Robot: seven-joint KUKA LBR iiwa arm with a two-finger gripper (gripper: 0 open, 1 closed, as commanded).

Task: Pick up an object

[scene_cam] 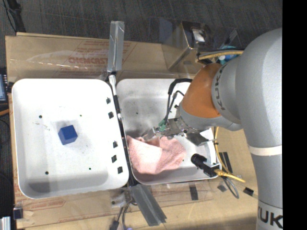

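The arm (249, 80) hides the right bin's (144, 92) far right corner and runs off the bottom edge. The gripper (165, 131) is mostly masked by the wrist, its tips blurred against the pink cloth (153, 157), whose right edge lies under it.

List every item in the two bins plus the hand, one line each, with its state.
blue cube: resting flat and alone in the left bin.
pink cloth: crumpled in a heap at the near end of the right bin.
hand: low over the cloth's far edge; its grip cannot be made out.
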